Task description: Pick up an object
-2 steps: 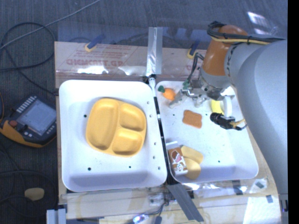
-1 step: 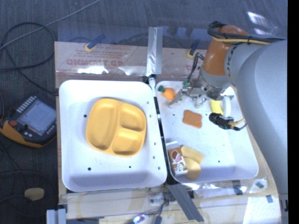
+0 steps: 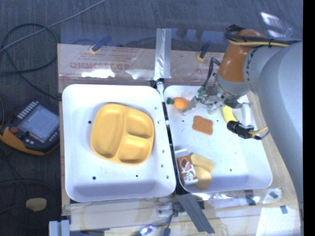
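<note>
the two-finger metal gripper (image 3: 204,101) hangs low in the right white bin (image 3: 246,173); whether its jaws are parted i cannot tell. a small orange ball (image 3: 180,103) lies just left, a flat orange-brown square (image 3: 202,125) just below.

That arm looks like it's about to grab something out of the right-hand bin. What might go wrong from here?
The gripper hangs between the small orange ball and the orange-brown flat piece, so it may close on nothing. The ball sits close to the bin wall and could roll away if nudged. The yellow banana-like piece lies right beside the wrist and might get knocked.
</note>
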`<state>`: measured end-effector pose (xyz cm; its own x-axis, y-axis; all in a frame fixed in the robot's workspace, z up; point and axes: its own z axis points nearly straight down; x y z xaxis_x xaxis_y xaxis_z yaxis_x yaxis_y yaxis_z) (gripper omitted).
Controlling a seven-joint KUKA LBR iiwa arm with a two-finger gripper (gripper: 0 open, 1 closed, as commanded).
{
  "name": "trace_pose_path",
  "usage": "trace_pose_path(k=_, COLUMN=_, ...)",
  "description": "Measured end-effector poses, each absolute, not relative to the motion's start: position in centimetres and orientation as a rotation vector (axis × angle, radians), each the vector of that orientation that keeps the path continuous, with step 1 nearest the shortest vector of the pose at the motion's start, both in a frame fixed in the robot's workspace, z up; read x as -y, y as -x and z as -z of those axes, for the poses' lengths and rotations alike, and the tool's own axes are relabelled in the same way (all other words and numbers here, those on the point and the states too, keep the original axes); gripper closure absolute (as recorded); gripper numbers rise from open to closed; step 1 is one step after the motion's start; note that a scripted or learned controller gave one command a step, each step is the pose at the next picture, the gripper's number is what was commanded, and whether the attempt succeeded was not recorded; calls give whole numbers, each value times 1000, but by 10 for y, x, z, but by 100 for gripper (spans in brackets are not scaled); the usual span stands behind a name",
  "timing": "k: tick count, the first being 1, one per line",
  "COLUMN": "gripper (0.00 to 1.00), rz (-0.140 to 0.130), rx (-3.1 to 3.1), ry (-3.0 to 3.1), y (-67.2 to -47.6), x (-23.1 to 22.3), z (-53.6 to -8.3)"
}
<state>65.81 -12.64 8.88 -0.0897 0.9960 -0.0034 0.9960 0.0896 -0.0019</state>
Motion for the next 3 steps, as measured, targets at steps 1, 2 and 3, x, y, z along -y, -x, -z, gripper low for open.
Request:
trace_pose_path(k=1, gripper=0, rz=2, rx=-2350, ry=-2066, y=-659, x=108, z=-88)
trace_pose_path(k=2, gripper=0, rz=21, rx=-2331, ry=-2119, y=-666, x=106, z=-87)
trace_pose_path(k=3, gripper=100, rz=27, rx=-2346, ry=-2127, y=-665, x=102, z=-93)
